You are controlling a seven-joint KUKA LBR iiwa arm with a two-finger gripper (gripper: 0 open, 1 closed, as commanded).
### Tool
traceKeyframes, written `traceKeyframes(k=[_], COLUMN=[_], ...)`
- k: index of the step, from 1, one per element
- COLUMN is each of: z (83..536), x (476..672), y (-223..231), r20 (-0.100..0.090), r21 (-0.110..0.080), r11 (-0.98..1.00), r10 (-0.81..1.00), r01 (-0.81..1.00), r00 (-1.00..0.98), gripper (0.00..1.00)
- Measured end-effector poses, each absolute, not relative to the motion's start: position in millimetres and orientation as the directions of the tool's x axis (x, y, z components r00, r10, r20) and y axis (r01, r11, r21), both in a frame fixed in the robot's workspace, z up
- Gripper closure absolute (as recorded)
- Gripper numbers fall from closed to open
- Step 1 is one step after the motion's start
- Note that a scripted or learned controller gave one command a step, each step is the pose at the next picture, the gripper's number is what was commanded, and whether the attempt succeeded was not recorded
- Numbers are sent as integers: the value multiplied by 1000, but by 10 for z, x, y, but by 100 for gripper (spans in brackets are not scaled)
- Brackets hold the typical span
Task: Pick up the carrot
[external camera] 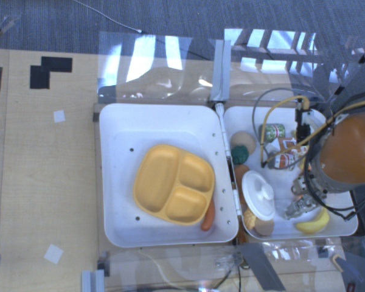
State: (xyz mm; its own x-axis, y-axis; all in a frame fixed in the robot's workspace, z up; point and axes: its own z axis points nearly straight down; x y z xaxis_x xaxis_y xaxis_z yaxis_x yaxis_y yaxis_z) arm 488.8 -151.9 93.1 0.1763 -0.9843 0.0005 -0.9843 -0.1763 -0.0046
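Two shallow white bins sit on my pale wooden bench. Left bin (115, 163): glossy yellow compartmented plate (173, 183); the slim orange carrot (207, 218) lies just beside the plate's lower right edge. Right of the plate, the gripper (299, 207) hangs near a banana (312, 221), cables masking it; I cannot tell its opening.
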Motion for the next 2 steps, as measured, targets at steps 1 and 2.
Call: traceKeyframes(k=[1,2], z=[2180,2991], x=[5290,6048], y=[-1968,-1481], r20=[7,2], r21=[-14,-15], r11=[-190,-270], r10=[-982,-963], r01=[-982,-963], r00=[190,270], gripper=[100,100])
